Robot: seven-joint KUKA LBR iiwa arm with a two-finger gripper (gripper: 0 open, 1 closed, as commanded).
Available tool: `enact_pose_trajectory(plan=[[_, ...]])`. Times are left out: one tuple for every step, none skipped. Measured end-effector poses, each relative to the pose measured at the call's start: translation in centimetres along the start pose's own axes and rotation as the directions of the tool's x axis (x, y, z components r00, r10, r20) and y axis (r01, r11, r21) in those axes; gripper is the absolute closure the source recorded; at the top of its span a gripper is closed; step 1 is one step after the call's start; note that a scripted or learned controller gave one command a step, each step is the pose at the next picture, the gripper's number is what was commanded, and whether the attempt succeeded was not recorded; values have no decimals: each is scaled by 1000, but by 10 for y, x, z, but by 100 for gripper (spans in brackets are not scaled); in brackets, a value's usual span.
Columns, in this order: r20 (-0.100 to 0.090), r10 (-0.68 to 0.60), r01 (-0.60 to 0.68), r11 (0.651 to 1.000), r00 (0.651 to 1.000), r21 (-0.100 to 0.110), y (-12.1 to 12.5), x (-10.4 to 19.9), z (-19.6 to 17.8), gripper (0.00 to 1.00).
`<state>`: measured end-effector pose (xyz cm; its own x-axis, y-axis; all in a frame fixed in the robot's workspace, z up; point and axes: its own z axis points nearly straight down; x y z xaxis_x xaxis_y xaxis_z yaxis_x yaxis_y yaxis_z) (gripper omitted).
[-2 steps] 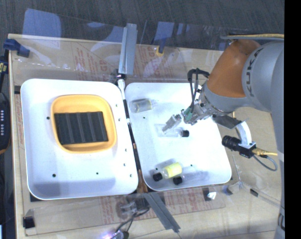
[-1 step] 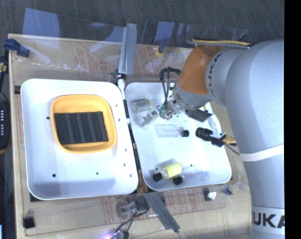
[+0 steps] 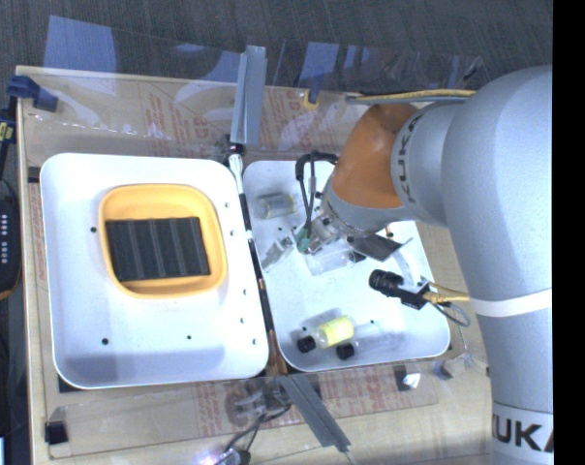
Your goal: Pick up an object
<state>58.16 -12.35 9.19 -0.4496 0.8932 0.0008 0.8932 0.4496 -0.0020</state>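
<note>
Item: small clear-green plastic piece, right bin, just under tip of gripper (open or closed: can't tell, wrist blocks view); prob. light, stiff, slick, apt to skid on bin floor; best hold approx. across its narrow mid-section.

Loose items lying in two shallow white bins

A rounded yellow tray lies flat in the middle of the left bin, with a black ribbed insert filling its hollow. In the right bin, a small grey block sits near the far left corner and a pale, clear scrap lies just nearer. By the near edge, a short yellow cylinder lies on its side between two small black pieces, which are too small to identify.
</note>
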Motion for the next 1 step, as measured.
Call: enact_pose_trajectory(plan=[[-2, -3, 3, 1000, 1000, 1, 0, 0, -10, 100]])
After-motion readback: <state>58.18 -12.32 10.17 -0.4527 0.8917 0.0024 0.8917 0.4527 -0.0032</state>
